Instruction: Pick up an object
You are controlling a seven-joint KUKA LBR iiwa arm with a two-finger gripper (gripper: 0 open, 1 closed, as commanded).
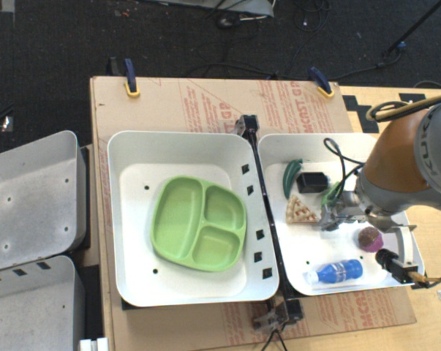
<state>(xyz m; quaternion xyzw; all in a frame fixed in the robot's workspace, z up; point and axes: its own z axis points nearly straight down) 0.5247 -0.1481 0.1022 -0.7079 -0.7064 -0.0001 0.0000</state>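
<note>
Reddish mirrored print on bench [205,108], seemingly unreadable.

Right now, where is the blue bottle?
The blue bottle lies on its side near the front edge of the right bin, just below and left of the small purple object.
</note>
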